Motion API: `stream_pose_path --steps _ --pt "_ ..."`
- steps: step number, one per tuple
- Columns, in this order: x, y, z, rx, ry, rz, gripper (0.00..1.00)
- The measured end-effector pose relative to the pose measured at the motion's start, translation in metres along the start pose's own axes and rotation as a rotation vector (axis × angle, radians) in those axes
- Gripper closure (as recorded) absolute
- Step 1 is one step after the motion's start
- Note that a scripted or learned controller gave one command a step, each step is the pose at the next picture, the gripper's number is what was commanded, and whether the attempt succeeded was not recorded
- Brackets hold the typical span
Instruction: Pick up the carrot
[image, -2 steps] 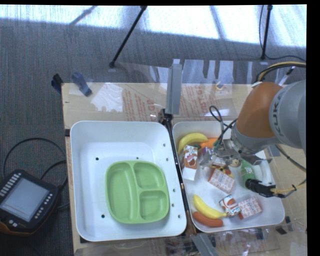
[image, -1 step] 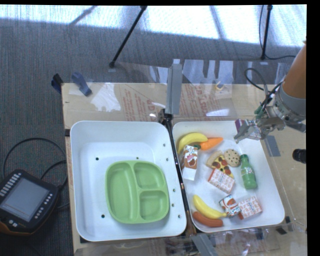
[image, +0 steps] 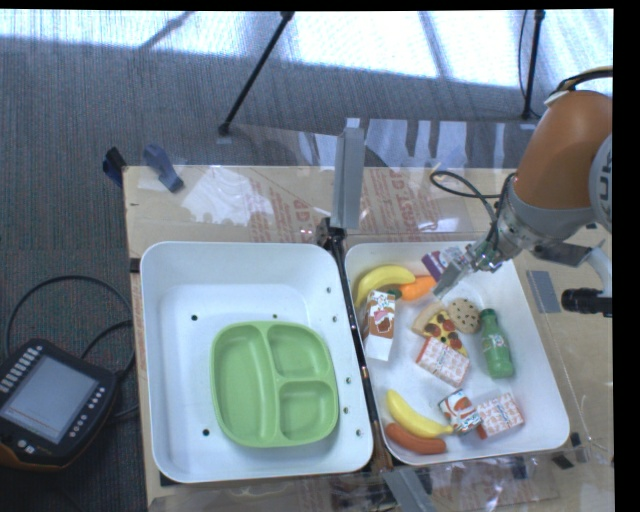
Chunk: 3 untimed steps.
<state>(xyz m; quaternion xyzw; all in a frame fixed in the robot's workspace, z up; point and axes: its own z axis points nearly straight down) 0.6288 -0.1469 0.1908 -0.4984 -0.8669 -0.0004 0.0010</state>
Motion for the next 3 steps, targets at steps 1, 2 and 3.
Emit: stream_pose_path --steps 1,2,3 --pt "-0.064 -0.018 -0.051 -0.002 -0.003 0.184 1.00" --pt "-0.031 -0.009 -0.032 -0.001 -0.001 0.087 1.00" --pt "-0.053 -0.012 -0.016 0.000 -0.001 0.162 1.00"
